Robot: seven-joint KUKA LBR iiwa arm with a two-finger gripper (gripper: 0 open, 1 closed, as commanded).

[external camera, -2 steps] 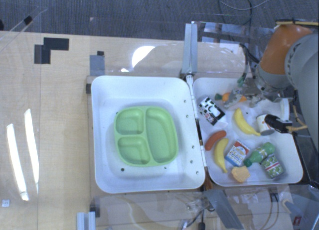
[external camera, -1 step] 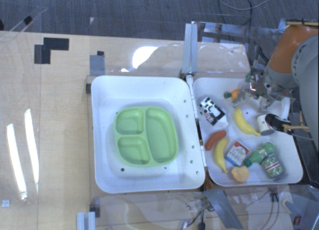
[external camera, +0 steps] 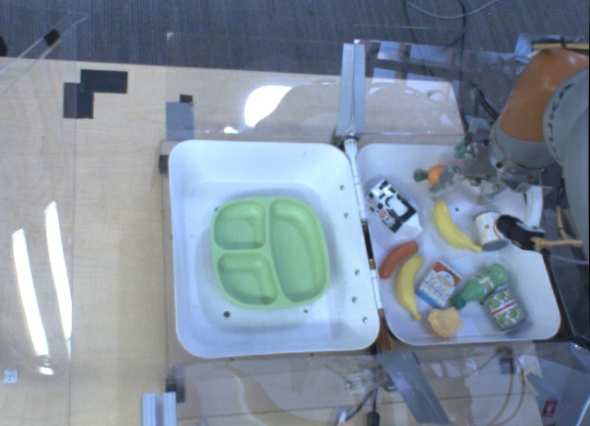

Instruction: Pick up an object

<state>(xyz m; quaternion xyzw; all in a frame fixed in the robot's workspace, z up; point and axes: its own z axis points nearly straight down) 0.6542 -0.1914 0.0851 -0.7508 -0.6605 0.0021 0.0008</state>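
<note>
The right bin (external camera: 544,327) holds several toy foods. A black-and-white carton (external camera: 391,205) lies at its upper left. A small orange carrot (external camera: 431,174) sits at the top, with a yellow banana (external camera: 454,227) below it. Further down lie a red sausage (external camera: 398,258), a second banana (external camera: 407,288), a juice carton (external camera: 438,284), a green bottle (external camera: 479,286), a can (external camera: 502,307) and a tan cookie (external camera: 444,323). A white cup (external camera: 486,228) rests near the right wall. My gripper (external camera: 467,169) hangs over the bin's upper right, just right of the carrot, under the orange-banded wrist (external camera: 544,83).
The left bin (external camera: 184,230) carries a green divided plate (external camera: 271,251) in its middle. A metal post (external camera: 350,92) rises between the bins at the back. Cables and brackets crowd the bench behind the right bin.
</note>
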